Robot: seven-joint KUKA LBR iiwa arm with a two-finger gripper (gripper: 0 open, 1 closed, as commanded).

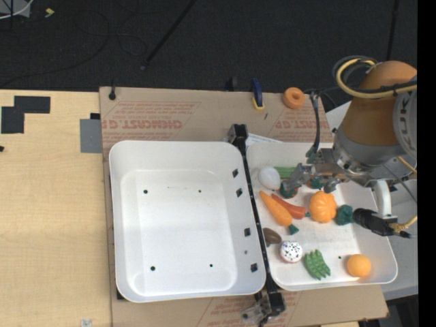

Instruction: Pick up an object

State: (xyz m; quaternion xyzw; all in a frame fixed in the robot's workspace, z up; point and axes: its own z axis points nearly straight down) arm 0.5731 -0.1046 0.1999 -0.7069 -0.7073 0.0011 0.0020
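**Gripper hanging over the right bin, nothing lifted yet**

Landmark: the black divider (248,203) running between the two bins. Working from the near edge outward.

Nearest, just right of the divider's lower end, a white dotted ball (291,252) is lying beside a green leafy toy (316,264); farther right, an orange ball (358,266) is sitting near the right bin (388,268) corner. A small brown piece (271,236) is lying tight against the divider.

Mid-bin, a toy carrot (277,209) is lying slantwise just right of the divider, with a red piece (294,210) touching it. Right of these, a small orange pumpkin (323,207) is sitting beside a dark green piece (344,214). A white egg shape (270,178) is resting farther back, close to the divider.

The gripper (315,176) is hovering above the pumpkin and carrot, well right of the divider. Whether the claw is spread or closed, I cannot tell; cables and linkage are cluttering it. Nothing is visibly sitting in it.

Judgement: the pick is looking undone; descent, closure and lift are all remaining. Crowding around the pumpkin may be hindering a clean grasp.

Left of the divider, the left bin (129,182) is lying bare. Farthest back, an orange ring (294,97) is resting on the cardboard (170,114).
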